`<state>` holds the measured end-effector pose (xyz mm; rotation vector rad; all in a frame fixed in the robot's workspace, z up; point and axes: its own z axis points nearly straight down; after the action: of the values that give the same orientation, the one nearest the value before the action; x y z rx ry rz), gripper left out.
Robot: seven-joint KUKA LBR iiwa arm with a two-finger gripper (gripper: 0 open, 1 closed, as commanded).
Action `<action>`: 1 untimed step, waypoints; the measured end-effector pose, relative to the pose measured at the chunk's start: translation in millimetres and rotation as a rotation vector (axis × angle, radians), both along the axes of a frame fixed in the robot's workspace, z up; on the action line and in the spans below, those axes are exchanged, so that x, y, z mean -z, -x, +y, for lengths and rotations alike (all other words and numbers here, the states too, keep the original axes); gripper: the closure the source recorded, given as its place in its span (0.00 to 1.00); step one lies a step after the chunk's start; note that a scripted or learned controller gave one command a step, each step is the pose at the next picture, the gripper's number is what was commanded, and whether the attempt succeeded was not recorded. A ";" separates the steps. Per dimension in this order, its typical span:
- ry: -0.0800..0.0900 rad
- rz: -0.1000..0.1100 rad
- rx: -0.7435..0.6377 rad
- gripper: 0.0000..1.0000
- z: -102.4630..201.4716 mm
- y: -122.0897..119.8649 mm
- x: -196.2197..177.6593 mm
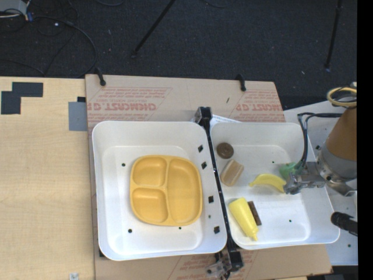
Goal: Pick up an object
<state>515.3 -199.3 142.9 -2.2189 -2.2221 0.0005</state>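
A: White plastic, two shallow bins side by side on a sheet of printed brown cardboard (175, 98). The left white bin (111, 226) carries a yellow three-compartment tray (166, 189), lying flat near its centre.

B: And the right white bin (315, 229)?

A: Five loose things. A small round brown disc (225, 150) at 10 o'clock from the bin's centre. Just below it a tan block (231, 172), tilted. A yellow banana (268, 182) close to centre, its tip toward 3 o'clock. A yellow squeeze bottle (243, 216) at 7 o'clock, nozzle pointing to 5, with a dark flat bar (254, 213) touching its right side. A small green object (289, 170) at 2 o'clock from the banana.

B: Gripper?

A: The grey gripper (293, 185) sits low at 3 o'clock in the right bin, just beside the banana's tip and right under the green object. Cannot tell how it is set, and nothing is seen gripped. The orange band (344, 136) of the arm stands above it at the frame edge.

B: Surroundings?

A: Pale wooden bench (41, 185) at 9 o'clock, with dark blue patches (22, 95). Dark carpet (204, 22) at 12 o'clock, black cables (70, 22) and stand legs across it.
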 end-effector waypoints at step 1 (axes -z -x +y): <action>0.001 -0.001 0.000 1.00 -3.1 8.8 -55.1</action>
<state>506.5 -202.4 198.0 -2.2201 -2.2223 0.0004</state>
